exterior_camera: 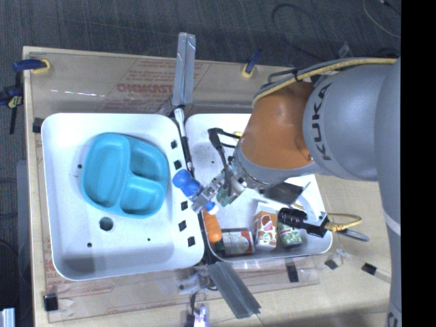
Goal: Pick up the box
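Two white bins are sitting side by side on the tabletop, and we are reaching into the right bin [313, 189] from the right edge. Our claw [216, 195] is hanging over that bin's left wall, beside the divider; we cannot tell how it is set. The box [266, 230], a small carton with red print, is standing at the right bin's near wall, between a short can [236, 241] and a green packet [291, 238]. An orange bottle [213, 229] is lying just left of the can. The left bin [61, 237] is carrying a blue divided tray [126, 174].
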### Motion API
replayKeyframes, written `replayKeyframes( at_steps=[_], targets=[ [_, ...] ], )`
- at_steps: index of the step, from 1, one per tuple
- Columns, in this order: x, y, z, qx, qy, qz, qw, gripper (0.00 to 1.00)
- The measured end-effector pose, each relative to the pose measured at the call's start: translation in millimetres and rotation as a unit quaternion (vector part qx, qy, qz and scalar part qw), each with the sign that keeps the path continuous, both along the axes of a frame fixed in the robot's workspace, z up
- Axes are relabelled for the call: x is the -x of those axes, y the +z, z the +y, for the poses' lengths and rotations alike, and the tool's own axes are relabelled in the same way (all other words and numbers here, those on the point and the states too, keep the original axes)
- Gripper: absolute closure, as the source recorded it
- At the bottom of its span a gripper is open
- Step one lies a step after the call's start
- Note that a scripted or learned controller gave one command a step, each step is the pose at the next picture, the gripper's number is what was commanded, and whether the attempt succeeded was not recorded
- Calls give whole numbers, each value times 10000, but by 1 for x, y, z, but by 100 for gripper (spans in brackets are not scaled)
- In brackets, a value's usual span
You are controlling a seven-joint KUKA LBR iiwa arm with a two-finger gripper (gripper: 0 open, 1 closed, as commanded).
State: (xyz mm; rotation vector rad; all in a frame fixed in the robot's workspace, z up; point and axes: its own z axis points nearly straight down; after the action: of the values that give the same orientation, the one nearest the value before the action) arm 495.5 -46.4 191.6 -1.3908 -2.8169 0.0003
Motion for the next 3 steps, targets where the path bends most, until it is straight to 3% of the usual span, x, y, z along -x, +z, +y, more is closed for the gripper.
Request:
replayKeyframes(
  at_steps=[1,3],
  targets=[
    [11,-1,70,-1,808,20,9967,100],
    [9,17,70,6,850,22,9964,100]
  ],
)
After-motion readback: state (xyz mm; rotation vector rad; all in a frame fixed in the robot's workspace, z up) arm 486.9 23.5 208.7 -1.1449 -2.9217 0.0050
